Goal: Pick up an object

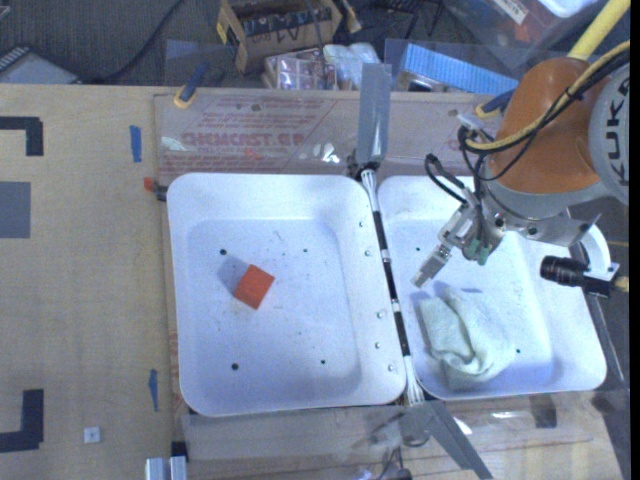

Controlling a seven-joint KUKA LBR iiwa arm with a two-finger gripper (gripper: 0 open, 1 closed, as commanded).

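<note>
Gripper [428, 271] hovering over right bin [570, 368], just above crumpled cloth [458, 340]; finger opening impossible to tell, nothing visibly held. Risk: pinching only a loose fold, so cloth slips free on lift. Count: two bins, one cloth, one orange cube [254, 286] in left bin [200, 208].

The arm [545, 128] reaches in from the right, wrist angled down-left, its pincer [432, 266] slanting low.

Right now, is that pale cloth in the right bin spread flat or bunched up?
Bunched up. The pale cloth lies in a crumpled heap with folds and raised edges in the right bin, below the gripper.
</note>
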